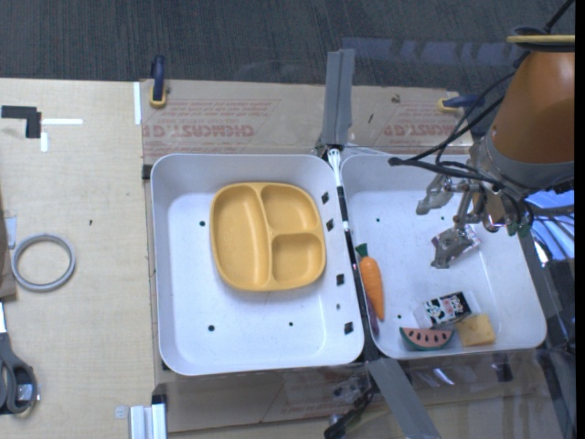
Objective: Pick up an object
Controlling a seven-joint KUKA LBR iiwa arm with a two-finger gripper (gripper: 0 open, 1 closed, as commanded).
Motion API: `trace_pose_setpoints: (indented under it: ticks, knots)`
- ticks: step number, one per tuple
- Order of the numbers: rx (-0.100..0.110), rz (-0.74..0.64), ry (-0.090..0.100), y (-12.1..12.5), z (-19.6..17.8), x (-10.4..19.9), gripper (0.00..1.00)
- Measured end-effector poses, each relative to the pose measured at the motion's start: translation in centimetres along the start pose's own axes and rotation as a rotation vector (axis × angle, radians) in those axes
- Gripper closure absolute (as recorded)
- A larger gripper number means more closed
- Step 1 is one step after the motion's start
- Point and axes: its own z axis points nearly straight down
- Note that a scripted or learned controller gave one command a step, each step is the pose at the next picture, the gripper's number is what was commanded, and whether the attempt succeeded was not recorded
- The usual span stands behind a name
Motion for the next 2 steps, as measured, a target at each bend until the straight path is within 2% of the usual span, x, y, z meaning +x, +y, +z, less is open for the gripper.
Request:
trace_pose_setpoints:
  ticks: [1,2]
  knots:
    - [0.000,0.331,0.002,-6.4,3.2,0.9,0.00]
    - [0.001,0.231,-0.002,-12.3,-0.3,-0.2,0.00]
